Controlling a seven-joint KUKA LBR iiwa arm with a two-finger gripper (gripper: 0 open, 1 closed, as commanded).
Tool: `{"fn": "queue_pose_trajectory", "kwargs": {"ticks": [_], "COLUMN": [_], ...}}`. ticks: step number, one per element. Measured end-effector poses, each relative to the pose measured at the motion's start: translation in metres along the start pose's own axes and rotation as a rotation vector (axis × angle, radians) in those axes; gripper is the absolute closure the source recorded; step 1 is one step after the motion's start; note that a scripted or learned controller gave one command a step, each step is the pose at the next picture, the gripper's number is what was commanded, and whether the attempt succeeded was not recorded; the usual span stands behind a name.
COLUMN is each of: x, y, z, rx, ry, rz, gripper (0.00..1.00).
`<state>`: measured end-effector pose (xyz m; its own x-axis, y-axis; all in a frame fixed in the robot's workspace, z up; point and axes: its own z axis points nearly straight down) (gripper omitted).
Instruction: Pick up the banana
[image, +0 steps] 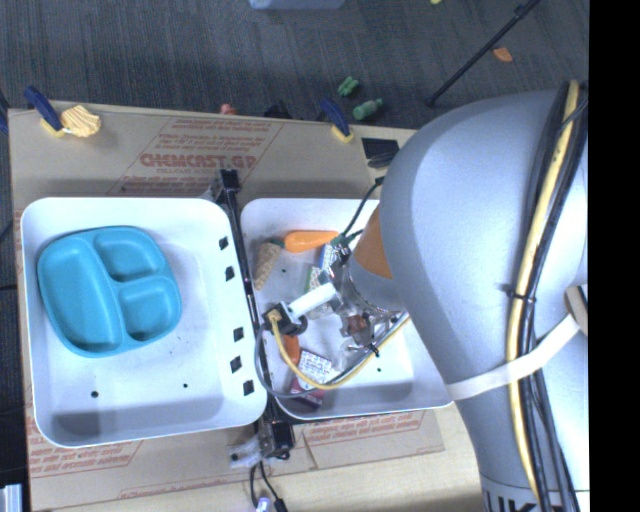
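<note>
Nearest, against the front rim of the right bin (372, 407), a dark red scrap (306, 398). Just behind it, a small printed packet (314, 362), with a short orange piece (290, 350) close on its left. Over the middle of the same bin, the gripper (358, 325), low among the clutter under the bulky grey arm (470, 250); cannot tell whether spread or closed.

Cannot say for sure which piece is the banana. Likeliest, a pale tan ridged piece (268, 262), left of the gripper and farther back, near the wall next to the left bin (130, 405), clearly apart from the gripper. Beyond that, by the far wall, a longer orange piece (310, 240).

In the left bin, a blue divided plate (108, 290). Farthest, past the cardboard sheet (190, 150), two small green things (360, 100) on the dark floor.
</note>
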<state>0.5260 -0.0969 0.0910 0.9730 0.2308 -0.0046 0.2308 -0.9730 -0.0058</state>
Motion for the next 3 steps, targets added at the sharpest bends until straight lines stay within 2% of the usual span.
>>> {"fn": "queue_pose_trajectory", "kwargs": {"ticks": [1,2,3], "x": [-0.05,-0.033,-0.062], "y": [-0.011,-0.015,0.042], "z": [0.0,0.0,-0.071], "rx": [0.0,0.0,-0.002], "ry": [0.0,0.001,0.002], "rz": [-0.008,-0.034,-0.081], "gripper": [0.0,0.0,0.0]}}
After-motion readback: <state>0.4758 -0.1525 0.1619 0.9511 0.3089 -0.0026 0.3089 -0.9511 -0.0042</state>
